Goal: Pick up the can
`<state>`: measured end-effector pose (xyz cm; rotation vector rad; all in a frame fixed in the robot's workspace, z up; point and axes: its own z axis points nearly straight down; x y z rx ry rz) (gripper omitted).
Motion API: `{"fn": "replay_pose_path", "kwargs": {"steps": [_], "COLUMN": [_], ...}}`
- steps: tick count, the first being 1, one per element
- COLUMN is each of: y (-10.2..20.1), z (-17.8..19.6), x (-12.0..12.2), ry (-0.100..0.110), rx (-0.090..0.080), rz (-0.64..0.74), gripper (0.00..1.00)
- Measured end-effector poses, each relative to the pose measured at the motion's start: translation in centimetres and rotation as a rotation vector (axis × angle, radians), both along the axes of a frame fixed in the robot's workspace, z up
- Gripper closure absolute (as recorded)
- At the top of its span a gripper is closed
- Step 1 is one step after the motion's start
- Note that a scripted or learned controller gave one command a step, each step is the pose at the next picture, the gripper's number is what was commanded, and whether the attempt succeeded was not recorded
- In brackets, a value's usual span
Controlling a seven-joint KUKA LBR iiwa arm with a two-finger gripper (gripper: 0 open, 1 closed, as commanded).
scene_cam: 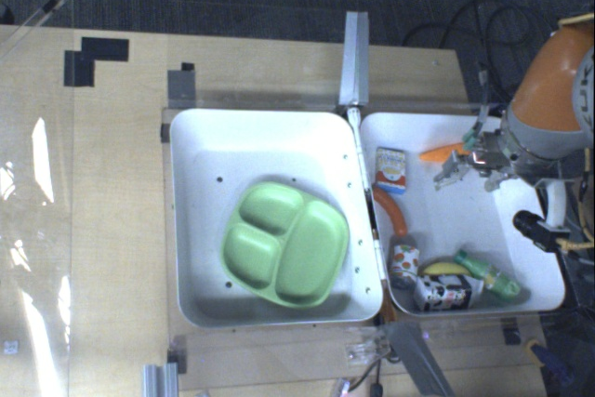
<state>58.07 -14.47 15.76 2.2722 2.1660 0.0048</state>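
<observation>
Black-and-white can (444,294) lying below the gripper (462,165) against the right bin's (483,228) near wall — fingers spread wide, empty, poised above — presumably to descend.

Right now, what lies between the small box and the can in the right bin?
In the camera view, an orange sausage lies between the small box and the can.
</observation>
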Motion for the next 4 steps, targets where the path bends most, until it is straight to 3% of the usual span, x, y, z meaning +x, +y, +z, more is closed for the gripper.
{"fn": "replay_pose_path", "kwargs": {"steps": [1,2,3,4], "y": [-2.4,-6.0,-5.8,-6.1], "z": [-4.5,-7.0,-5.6,2.2], "x": [-2.5,5.7,6.1,0.7], "ry": [-0.001,-0.005,-0.014,-0.005], "rx": [-0.002,-0.004,-0.007,-0.005], "rz": [0.209,0.265,0.272,0.408], "gripper": [0.00,0.00,1.00,1.00]}}
